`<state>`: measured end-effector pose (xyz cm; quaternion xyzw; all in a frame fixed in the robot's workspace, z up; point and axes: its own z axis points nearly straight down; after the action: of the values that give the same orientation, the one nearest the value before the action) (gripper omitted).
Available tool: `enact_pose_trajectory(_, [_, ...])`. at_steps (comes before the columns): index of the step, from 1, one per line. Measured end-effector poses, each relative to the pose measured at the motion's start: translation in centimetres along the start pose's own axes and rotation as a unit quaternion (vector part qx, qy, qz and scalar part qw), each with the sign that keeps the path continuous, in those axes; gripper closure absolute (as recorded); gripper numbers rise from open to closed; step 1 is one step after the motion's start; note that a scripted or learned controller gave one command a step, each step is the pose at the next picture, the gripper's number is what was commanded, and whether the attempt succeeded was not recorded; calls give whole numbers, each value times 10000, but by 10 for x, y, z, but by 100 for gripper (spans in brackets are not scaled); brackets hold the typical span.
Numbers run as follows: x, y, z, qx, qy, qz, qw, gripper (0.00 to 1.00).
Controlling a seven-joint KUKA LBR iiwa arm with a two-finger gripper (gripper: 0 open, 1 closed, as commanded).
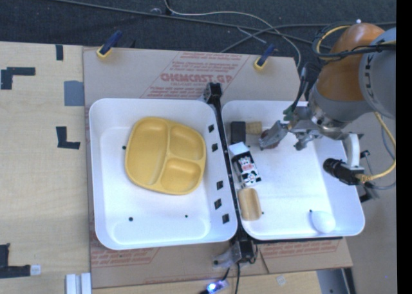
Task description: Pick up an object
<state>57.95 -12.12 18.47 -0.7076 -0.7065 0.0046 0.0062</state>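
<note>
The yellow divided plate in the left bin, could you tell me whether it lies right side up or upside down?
Right side up: the yellow divided plate lies flat in the left bin, and its three compartments face the camera as hollows.

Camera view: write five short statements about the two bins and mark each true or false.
1. The yellow divided plate lies in the left bin. True.
2. The white egg-shaped object sits in the left bin. False: it lies in the right bin, at its near right corner.
3. The tan block lies along the right bin's left wall. True.
4. The gripper is over the yellow plate. False: it is over the right bin, near the small black block.
5. The printed white box lies between the black block and the tan block. True.
</note>
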Motion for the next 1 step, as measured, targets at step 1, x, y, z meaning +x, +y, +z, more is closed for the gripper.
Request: enact_pose_trajectory(1, [0, 3, -7, -58, -8, -17, 10000, 0])
